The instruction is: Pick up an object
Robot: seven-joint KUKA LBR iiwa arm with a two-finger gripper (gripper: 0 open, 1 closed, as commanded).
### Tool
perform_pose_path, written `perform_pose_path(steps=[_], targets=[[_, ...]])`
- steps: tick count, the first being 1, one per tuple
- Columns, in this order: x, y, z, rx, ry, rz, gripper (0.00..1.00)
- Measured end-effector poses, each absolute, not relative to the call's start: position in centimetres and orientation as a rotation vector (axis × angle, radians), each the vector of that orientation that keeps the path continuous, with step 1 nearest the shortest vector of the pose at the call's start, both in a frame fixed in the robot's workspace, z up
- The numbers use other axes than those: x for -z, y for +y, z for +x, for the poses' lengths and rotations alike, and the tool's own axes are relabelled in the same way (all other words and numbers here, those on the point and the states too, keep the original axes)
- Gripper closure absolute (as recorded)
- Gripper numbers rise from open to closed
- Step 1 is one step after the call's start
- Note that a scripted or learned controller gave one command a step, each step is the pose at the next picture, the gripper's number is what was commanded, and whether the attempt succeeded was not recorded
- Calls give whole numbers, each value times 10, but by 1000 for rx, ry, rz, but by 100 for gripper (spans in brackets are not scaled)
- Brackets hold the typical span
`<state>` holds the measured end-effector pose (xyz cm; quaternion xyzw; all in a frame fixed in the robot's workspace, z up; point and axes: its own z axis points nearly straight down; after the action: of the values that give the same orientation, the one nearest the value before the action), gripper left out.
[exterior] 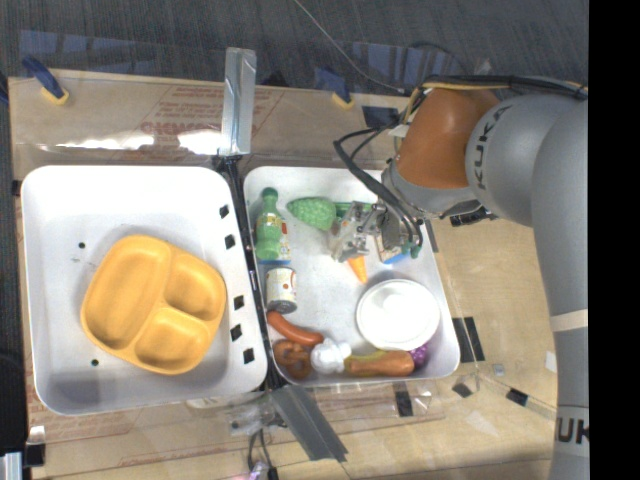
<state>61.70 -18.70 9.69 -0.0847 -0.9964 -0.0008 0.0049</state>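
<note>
Grey arm [530,168] reaches into right bin [440,298]; fingers [362,236] above carrot [357,266], grip seemingly indiscernible.

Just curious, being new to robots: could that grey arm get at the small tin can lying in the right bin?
Probably yes. The small tin can lies uncovered, with bare floor between it and the end effector nearby.

Showed two white bins [60,388], side by side. Held a yellow divided tray [152,303] at lower left. At centre: a green bottle [270,228], a light green toy [318,211], a small orange piece [357,267]. Lower right: a white bowl [398,313], a red sausage [293,328], a purple scrap [420,354]. Had a grey arm [530,183] with an orange band [440,138] at upper right.
</note>
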Motion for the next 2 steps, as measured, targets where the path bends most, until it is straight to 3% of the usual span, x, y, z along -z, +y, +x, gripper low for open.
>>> perform_pose_path(steps=[1,2], targets=[[-226,-176,635,0,-2878,-1273,100],[-225,-175,635,0,-2876,-1271,0]])
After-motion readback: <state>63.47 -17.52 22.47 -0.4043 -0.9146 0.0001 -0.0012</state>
